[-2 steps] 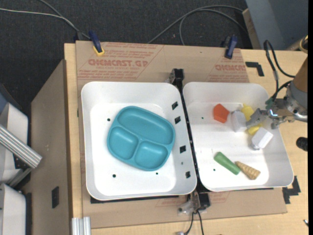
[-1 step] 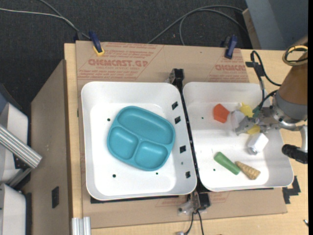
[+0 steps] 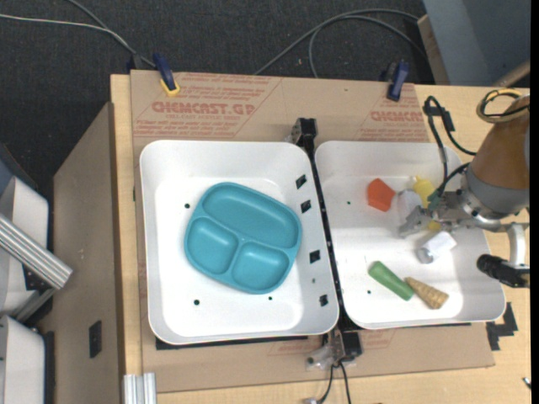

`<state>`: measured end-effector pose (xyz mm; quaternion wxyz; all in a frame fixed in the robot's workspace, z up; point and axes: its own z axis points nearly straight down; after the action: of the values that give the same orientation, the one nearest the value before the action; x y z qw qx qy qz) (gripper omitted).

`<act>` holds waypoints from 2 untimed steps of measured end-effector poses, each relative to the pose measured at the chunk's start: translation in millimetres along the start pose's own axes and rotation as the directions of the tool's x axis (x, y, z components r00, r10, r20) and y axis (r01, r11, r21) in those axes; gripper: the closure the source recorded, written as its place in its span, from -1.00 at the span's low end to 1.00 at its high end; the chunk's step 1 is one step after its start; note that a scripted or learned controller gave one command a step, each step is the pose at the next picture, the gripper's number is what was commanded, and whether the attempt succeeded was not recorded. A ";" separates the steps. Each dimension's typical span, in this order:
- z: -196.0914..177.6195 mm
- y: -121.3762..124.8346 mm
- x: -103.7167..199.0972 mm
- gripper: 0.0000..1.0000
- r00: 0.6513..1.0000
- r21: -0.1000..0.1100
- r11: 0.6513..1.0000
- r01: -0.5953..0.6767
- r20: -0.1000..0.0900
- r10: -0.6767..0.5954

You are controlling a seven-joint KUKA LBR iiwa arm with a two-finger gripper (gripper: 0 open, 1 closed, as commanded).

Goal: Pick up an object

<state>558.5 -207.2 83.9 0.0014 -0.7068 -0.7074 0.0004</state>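
Note:
My gripper (image 3: 418,217) hangs low over the right bin (image 3: 354,305), reaching in from the right. The arm's orange band (image 3: 504,154) is above it. An orange block (image 3: 381,194) lies just left of the gripper, and a small yellow piece (image 3: 422,188) sits right against its upper side. A white and grey object (image 3: 438,245) lies directly below the gripper. Nearer the front are a green cylinder (image 3: 390,279) and a tan cone (image 3: 428,293), lying end to end. Nothing can be seen held.
The left bin (image 3: 160,225) holds a blue divided plate (image 3: 242,236). A black divider with clips (image 3: 318,225) runs between the bins. Cables (image 3: 438,124) trail over the cardboard behind the right bin. Blue clamps (image 3: 397,80) hold the cardboard's far edge.

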 end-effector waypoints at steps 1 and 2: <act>-12.8 1.3 -0.1 1.00 1.000 -0.004 1.000 0.000 0.001 0.000; -77.3 2.3 -2.0 1.00 1.000 -0.010 1.000 0.000 0.004 0.000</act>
<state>560.9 -209.3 161.2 -0.0035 -0.7067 -0.7075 -0.0017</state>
